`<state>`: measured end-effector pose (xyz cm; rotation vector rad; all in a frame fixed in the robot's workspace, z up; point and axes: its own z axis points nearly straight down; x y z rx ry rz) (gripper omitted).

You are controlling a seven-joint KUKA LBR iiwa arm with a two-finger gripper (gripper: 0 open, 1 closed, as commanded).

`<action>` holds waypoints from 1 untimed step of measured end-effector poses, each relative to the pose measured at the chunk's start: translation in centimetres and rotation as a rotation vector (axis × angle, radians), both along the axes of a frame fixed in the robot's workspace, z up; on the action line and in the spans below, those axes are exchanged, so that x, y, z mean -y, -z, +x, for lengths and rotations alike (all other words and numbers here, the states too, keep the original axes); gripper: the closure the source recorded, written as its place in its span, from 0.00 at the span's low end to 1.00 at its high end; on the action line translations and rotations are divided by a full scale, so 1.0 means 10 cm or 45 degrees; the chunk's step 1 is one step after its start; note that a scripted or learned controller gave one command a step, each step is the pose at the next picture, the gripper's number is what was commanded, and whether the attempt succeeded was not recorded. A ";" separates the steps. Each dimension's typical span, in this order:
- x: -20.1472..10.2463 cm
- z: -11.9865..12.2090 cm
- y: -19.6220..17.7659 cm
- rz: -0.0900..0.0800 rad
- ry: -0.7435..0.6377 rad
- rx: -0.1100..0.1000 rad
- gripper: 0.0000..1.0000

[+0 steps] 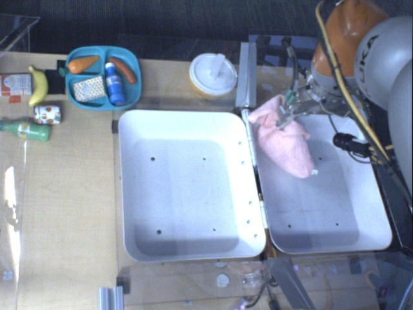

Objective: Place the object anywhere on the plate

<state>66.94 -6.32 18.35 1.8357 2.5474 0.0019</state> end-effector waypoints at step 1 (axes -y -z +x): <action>-0.02 0.02 -0.40 -0.001 -0.009 -0.001 1.00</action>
